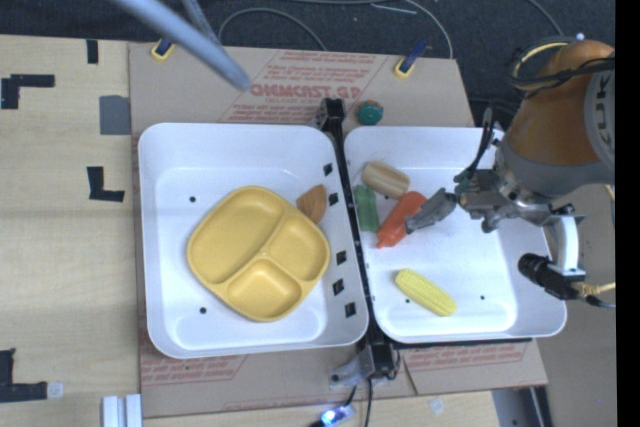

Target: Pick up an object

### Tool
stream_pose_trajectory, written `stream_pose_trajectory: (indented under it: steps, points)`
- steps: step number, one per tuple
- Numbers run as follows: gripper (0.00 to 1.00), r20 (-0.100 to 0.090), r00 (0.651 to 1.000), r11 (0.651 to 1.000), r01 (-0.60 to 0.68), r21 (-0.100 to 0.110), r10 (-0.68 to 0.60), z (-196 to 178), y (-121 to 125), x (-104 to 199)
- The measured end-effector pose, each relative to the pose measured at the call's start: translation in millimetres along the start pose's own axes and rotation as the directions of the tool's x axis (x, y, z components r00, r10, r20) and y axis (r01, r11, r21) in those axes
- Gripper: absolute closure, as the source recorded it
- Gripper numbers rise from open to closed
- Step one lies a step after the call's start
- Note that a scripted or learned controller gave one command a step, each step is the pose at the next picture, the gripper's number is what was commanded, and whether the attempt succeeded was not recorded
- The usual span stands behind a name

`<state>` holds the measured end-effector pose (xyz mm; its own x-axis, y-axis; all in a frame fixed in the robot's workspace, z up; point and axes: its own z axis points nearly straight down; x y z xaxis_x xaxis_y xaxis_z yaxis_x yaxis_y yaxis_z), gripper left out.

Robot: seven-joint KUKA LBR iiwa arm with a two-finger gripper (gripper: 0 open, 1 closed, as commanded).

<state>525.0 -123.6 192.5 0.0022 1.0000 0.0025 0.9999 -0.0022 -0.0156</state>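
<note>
The right bin holds an orange carrot, a green vegetable beside it, a tan roll at the back and a yellow corn cob near the front. My gripper reaches in from the right, low over the bin. Its tip sits right at the carrot's upper right end. Whether it touches the carrot is unclear. Nothing is visibly lifted.
The left bin carries a yellow divided plate and a small brown item by the divider. A teal object lies on the cardboard behind the bins. Cables run across the dark floor at the back.
</note>
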Motion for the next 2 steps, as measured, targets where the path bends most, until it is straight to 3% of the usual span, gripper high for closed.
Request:
stream_pose_trajectory:
  steps: [1, 2]
  points:
    - [0.00, 0.002, 1.000, 1.000, 0.004, -0.013, -0.004, -7, 3, 0]
    - [0.00, 0.002, 1.000, 1.000, 0.002, -0.010, -0.002, 39, -3, -2]
